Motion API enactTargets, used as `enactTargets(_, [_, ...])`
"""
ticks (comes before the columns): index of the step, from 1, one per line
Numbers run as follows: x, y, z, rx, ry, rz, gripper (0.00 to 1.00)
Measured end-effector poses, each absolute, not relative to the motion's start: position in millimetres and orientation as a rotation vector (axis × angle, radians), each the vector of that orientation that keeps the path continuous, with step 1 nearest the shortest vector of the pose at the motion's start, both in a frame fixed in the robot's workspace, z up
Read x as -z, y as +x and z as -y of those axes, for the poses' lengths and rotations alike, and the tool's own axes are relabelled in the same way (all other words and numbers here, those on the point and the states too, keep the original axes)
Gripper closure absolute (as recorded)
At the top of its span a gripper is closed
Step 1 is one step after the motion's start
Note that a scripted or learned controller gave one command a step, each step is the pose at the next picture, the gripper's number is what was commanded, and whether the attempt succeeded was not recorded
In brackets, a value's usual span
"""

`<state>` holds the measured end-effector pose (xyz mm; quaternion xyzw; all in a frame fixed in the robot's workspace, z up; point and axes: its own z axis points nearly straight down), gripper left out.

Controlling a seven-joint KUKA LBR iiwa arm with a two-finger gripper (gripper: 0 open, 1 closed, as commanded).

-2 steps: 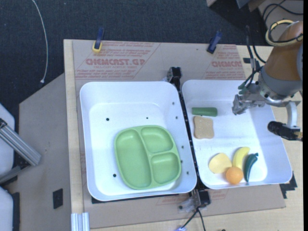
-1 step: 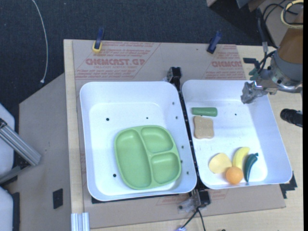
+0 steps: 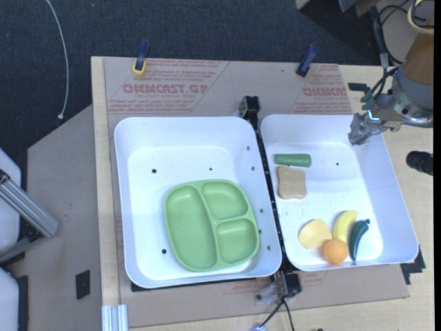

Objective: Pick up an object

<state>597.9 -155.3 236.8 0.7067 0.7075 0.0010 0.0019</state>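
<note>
Two bins, gripper at the rim

Two bins sit on the desk [image 3: 103, 185]. Gripper [image 3: 360, 131] hovers over the right bin's [image 3: 386, 185] far rim, its grip state unclear. Nearest it: a green stick [image 3: 292, 160] touching a bread slice [image 3: 291, 183].

Two white bins [image 3: 138, 185]; one green tray [image 3: 210, 223]; six food items [image 3: 293, 183]; two clamps [image 3: 140, 57].

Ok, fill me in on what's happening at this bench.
A grey robot arm reaches in from the right, its gripper above the far right corner of the right bin, holding nothing. That bin holds a green pod-like piece, a tan bread slice, a pale yellow piece, an orange, a banana and a dark green pepper. The left bin holds a green divided plate. Nothing is picked up yet.
</note>
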Motion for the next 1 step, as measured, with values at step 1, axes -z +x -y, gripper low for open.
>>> enactTargets(1, [-239.8, 600.2, 96.9, -0.002, 2.216, -2.230, 1.00])
